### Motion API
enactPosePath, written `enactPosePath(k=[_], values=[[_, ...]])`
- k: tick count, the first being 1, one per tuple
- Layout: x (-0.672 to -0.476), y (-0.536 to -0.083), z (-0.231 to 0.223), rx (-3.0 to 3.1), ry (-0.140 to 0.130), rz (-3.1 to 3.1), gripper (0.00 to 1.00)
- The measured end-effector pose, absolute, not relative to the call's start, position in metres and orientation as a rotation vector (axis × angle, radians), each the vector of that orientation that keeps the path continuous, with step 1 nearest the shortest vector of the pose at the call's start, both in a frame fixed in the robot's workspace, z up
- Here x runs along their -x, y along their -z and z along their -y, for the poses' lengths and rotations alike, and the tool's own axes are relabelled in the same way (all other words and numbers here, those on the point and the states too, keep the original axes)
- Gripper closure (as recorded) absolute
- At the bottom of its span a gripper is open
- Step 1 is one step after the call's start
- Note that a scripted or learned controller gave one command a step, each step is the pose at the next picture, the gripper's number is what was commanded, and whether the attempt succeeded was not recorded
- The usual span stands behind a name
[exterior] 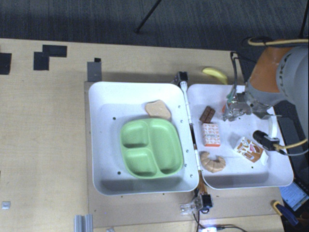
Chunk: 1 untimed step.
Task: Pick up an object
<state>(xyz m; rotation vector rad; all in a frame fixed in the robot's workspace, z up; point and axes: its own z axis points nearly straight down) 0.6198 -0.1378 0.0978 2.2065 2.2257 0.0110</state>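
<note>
The pincer hangs over the far part of the right shallow white bin. Whether it is released or clenched cannot be told from this slant.

Just to its left lies a small dark brown rectangular block, flat on the bin floor. Its long axis runs on a diagonal, the far end tipped toward the pincer and the near end toward the bins' shared wall.

Beside that near end sits a white and red printed carton, long axis running roughly front to back. Nearer still, a tan croissant-shaped piece lies crosswise, close to the shared wall. A white packet with orange-brown print rests tilted toward the right side. Bare floor shows between the carton and the packet and along the near wall.

In the left white bin a green divided plastic plate fills the middle, with a tan bread-like slice at its far edge. A yellow banana lies on the desk behind the right bin.
</note>
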Motion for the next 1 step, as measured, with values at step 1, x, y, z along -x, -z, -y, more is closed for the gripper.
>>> enactPosePath(k=[1], values=[[-0.6197, -0.0977, 0.1378, -2.207, -0.011, -2.226, 0.00]])
